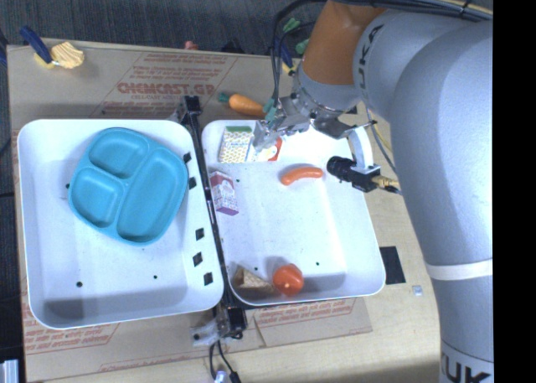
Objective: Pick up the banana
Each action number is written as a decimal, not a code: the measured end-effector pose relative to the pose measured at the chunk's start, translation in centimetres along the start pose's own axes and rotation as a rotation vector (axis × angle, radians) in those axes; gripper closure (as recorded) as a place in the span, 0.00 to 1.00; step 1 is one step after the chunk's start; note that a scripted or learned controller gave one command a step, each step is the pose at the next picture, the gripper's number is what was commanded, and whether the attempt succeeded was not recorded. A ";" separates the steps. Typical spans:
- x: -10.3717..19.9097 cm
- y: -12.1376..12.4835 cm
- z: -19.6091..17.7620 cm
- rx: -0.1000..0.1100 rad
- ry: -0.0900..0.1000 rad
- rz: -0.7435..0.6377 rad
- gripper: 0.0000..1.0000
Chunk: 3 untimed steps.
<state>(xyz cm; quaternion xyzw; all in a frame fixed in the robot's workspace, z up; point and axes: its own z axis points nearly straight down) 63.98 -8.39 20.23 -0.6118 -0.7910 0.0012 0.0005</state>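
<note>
White bins: two sat side by side on a cardboard-covered bench [151,80], so things could be lifted from one tray beside the other.
Left bin [50,289]: it held a blue divided plate [127,183], lying flat towards its far side.
Right bin [352,239]: it held a printed box [235,145] in the far left corner, a small carton [223,193] against the left wall, an orange sausage [301,174] near the middle, and a tomato [288,278] beside a brown scrap [249,279] at the near wall.
Gripper [266,140]: it hung low over the right bin's far left corner, just right of the printed box, seemingly placed for a downward grab; whether it was parted or closed, or had hold of anything, could not be told.
Banana: its place was uncertain. A pale yellow thing [67,56] on the cardboard at the far left, well apart from the gripper, may have been it.
Carrot [245,105]: it lay outside the bins, just beyond the right bin's far rim.
Judgement: the pick looked not yet done.
</note>
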 end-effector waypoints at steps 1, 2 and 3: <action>0.1 0.1 -1.0 0.001 0.000 -0.007 1.00; -3.3 0.9 0.8 -0.002 0.000 -0.059 1.00; -3.2 1.0 -0.2 -0.002 -0.001 -0.065 1.00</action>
